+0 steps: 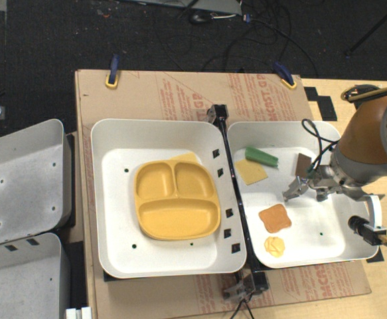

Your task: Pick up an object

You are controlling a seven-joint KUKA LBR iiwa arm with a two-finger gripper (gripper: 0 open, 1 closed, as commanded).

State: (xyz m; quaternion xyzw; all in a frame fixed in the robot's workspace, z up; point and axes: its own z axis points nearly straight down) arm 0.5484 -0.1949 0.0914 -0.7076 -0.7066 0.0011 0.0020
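Note:
The right bin holds several small objects. A green block lies at the back, with a flat yellow slice just in front of it. A brown toast-like piece and a small round yellow piece lie nearer the front. A dark brown block sits at the back right, close to the wrist. My gripper hangs low over the middle of the right bin, right of the yellow slice and above the toast piece. I see nothing held in it.
The left bin holds a yellow divided plate. A black divider runs between the bins. The arm with its orange band covers the right bin's right side. Grey metal trays lie off the bench at left.

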